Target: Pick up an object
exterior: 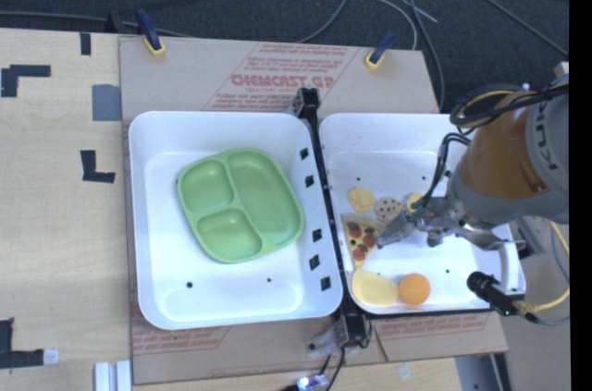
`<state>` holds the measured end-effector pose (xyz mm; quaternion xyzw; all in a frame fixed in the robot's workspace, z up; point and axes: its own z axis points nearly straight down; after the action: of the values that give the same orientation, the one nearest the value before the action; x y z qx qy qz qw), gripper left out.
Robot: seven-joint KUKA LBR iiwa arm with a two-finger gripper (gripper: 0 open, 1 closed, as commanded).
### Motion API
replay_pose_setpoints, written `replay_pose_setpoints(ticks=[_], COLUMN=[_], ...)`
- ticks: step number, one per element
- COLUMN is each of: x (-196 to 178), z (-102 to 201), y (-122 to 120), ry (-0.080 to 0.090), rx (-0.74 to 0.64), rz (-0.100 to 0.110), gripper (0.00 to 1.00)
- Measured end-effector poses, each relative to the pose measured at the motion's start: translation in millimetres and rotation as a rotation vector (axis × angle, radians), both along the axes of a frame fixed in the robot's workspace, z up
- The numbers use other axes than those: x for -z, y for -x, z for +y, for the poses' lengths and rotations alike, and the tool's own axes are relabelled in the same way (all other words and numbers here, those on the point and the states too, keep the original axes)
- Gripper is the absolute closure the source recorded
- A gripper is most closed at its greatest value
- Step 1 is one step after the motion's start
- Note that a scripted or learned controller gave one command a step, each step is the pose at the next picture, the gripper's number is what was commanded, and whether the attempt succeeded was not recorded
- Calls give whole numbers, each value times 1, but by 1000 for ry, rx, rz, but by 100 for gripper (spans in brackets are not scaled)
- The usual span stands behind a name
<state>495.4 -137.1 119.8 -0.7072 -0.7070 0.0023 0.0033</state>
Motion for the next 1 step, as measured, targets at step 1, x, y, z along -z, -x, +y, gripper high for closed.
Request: replay_pose_setpoints(ticks=[1], x=[34], z=[0], y=[-1], ry=[1], rx=[0], rz=[-7], gripper=[0])
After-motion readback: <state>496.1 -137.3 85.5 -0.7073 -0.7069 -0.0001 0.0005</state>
